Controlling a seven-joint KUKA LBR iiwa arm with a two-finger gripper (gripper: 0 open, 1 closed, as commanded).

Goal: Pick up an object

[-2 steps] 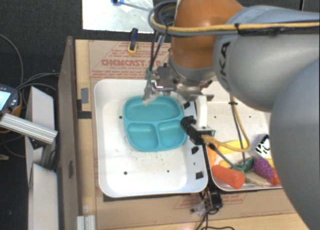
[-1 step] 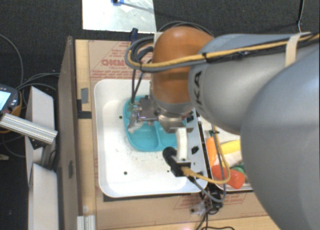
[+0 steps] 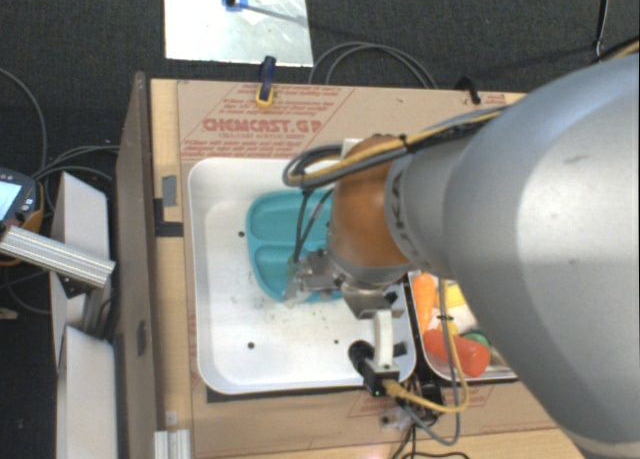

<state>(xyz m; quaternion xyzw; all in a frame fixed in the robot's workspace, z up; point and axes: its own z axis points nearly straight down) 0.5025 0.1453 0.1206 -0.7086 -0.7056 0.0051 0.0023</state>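
I have the claw down at the lower right edge of the teal tray in the left bin, but the wrist hides it, so I cannot tell whether it is released or clenched. The tray lies towards the bin's right wall, nearer the far rim — a smooth, stiff, light-looking moulded plastic piece with compartments, likely slippery, so I judge a raised rim the best hold. In the right bin sit orange and yellow pieces — glossy, rounded.

Grey arm, orange band, perhaps cabled
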